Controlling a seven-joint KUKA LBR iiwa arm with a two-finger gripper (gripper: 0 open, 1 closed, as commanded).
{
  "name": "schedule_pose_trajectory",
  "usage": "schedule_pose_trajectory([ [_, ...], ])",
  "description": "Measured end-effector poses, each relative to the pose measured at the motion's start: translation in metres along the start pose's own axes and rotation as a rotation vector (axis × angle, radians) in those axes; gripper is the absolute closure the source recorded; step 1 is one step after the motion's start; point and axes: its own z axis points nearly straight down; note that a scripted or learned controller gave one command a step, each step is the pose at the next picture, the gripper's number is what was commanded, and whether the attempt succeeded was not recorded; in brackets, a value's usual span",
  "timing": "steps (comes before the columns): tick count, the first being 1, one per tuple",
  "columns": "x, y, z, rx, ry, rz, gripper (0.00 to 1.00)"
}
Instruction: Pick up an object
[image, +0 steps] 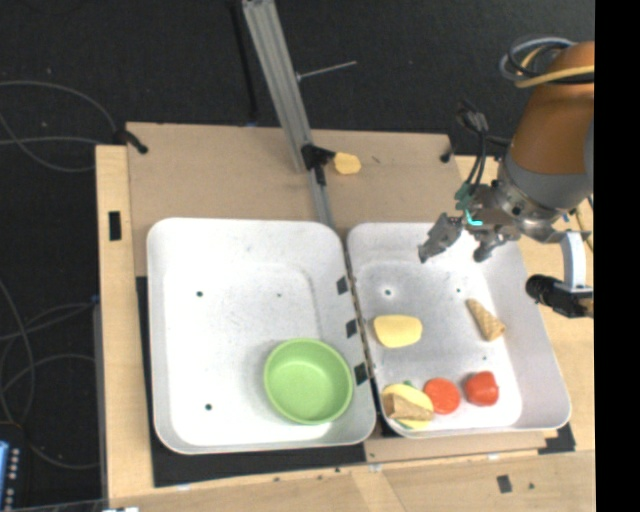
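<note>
Overhead, gripper (461, 243) spread, perhaps plastic round green bowl (308, 380)

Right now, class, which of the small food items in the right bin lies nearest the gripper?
The tan, bread-like stick by the right wall; the gripper hangs above it, while the yellow piece and red items lie farther off.

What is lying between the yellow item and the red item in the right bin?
In the camera view, only bare bin floor lies between the yellow item and the red item.

No legible text, label, brand or number anywhere on bench or bins.
</note>
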Motion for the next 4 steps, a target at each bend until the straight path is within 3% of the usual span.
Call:
schedule_pose_trajectory([
  [2, 0.013, 0.009, 0.103, 0.006, -0.003, 0.001, 0.00],
  [3, 0.001, 0.012, 0.157, 0.006, -0.004, 0.005, 0.00],
  [4, 0.001, 0.014, 0.142, -0.002, -0.002, 0.008, 1.00],
])
